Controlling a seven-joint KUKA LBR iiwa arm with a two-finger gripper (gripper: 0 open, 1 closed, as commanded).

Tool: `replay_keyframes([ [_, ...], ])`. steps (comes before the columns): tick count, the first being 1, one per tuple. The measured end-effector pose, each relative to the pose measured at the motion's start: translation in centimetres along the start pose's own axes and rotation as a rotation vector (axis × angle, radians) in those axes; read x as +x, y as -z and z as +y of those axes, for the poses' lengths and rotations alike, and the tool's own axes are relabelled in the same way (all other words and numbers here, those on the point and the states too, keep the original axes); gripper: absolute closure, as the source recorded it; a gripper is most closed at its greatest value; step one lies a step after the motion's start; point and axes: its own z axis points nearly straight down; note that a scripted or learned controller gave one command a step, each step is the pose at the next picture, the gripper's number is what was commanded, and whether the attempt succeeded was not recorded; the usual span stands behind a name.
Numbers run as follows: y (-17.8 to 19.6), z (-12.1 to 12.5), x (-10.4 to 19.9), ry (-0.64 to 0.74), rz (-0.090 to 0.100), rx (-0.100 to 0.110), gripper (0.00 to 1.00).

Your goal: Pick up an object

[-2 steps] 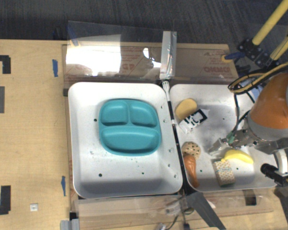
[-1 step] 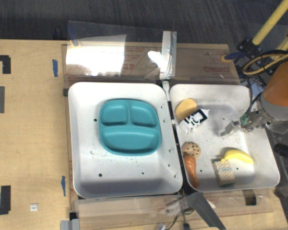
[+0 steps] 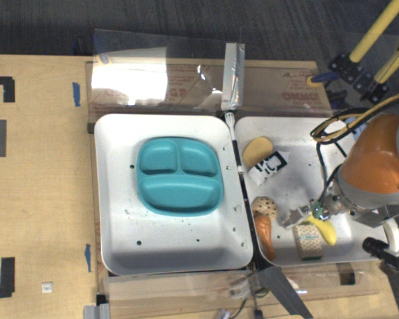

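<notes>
In the right bin (image 3: pixel 289 133) lie a tan, potato-like lump (image 3: pixel 256 149), a black-and-white card (image 3: pixel 270 165), a speckled round piece (image 3: pixel 264 207), an orange carrot-like piece (image 3: pixel 265 235), a yellow banana (image 3: pixel 324 231) and a small tan box (image 3: pixel 310 242). My gripper (image 3: pixel 300 216) is low in this bin's front part, just left of the banana and above the tan box. The grey arm with its orange band (image 3: pixel 379 157) comes in from the right and hides the bin's right side.
The left bin (image 3: pixel 113 178) holds a teal divided plate (image 3: pixel 180 175). A clear plastic sheet and a taped divider (image 3: pixel 233 75) stand behind the bins. Yellow-handled tools (image 3: pixel 376 28) lie at the far right.
</notes>
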Motion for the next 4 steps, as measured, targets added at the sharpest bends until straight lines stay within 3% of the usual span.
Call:
replay_keyframes([
  [1,1.1,0.2,-0.2,-0.002,-0.007,-0.008,1.00],
  [2,9.8,6.3,7.5,-0.177,0.002,0.000,1.00],
  [3,19.4,2.4,4.3,-0.145,-0.002,-0.002,1.00],
  [4,19.9,1.0,3.7,0.289,0.002,0.004,1.00],
])
